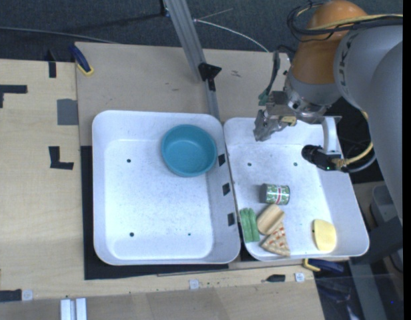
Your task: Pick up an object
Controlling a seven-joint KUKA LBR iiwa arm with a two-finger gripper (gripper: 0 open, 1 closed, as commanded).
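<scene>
Gripper (265, 131) above right bin (339, 199), can (276, 194) label unreadable

The right bin (339, 179) has lots of bare floor at its far end and middle. Its near end is crowded: a can (276, 194), a green stick (248, 224), bread (270, 218), a pizza slice (277, 241) and a yellow piece (324, 235). In the left bin (125, 199), a blue bowl (188, 150) sits at the far side; the rest is bare.

Pale wooden bench (32, 199) marked with black tape (57, 160), dark blue carpet (92, 5) beyond, grey metal pole (185, 32) slanting across, evenly lit.
</scene>
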